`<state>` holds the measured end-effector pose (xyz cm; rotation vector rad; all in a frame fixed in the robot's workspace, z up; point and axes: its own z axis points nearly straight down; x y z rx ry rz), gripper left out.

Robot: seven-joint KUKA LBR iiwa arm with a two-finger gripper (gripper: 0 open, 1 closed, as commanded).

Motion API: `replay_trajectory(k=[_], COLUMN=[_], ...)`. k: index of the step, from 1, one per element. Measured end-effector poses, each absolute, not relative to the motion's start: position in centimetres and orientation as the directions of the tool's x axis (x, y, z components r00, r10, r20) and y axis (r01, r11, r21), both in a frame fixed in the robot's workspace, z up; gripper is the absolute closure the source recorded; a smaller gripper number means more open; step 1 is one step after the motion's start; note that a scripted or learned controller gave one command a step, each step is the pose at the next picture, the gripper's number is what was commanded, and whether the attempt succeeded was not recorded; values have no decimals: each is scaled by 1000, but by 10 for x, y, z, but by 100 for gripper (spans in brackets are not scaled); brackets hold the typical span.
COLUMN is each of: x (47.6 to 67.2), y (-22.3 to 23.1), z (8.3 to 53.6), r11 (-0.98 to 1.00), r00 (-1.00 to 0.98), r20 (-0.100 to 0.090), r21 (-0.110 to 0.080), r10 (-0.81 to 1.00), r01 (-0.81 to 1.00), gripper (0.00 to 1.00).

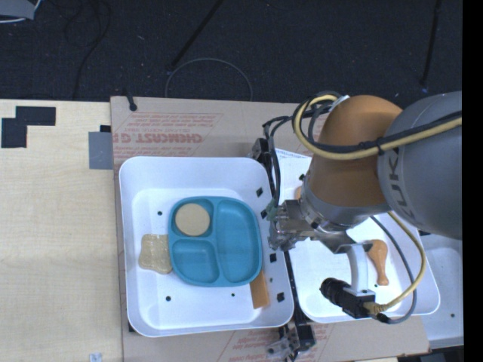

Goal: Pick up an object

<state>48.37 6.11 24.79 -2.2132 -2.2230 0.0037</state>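
The pale wooden surface spans the view, with a sheet of printed cardboard laid over its middle and right under both bins. The grey arm enters from 3 o'clock, and its orange section bulks over the top left of the right bin, hiding much of that bin's floor. The left bin sits at the centre of the view and is fully visible. A blue divided tray lies flat in the middle of it, taking up most of its floor. The end effector hangs at 3 o'clock from the tray, over the strip where the two bins meet, just beside the tray's right edge; whether it is open or closed cannot be told from this angle, and nothing is seen held in it. A round tan disc rests in the tray's compartment at 10 o'clock. A pale, yellowish translucent lump lies on the bin floor at 9 o'clock from the tray, touching its left edge. A small orange-brown block lies at 5 o'clock from the tray, against its lower right corner. In the right bin, an orange-brown drumstick-shaped piece lies on the white floor at 4 o'clock from the end effector, well apart from it.
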Motion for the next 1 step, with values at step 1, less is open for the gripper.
replay_trajectory(k=[1], x=[496], y=[109], z=[244], r11=[3], r00=[-3], r20=[0], r21=[-4], r10=[1000], r01=[1000], gripper=[100])
